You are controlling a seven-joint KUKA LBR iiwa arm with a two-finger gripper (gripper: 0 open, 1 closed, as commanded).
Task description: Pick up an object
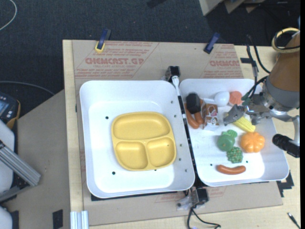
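Cardboard sheeting (143, 56) is covering the bench under two white bins. Sitting in the left bin (93, 128) is a yellow divided plate (143, 140). Lying in the right bin (271, 168) are toy foods: a sausage (231, 169) stretching left to right, broccoli (234, 154), a pumpkin (252, 142). Above them the gripper (235, 115) is hovering with fingers spread, gripping nothing, beside a corn cob (244, 124) slanting down to the right.

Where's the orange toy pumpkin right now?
The orange toy pumpkin lies in the right white bin, near its right side, beside the green broccoli floret and just below the yellow corn cob.
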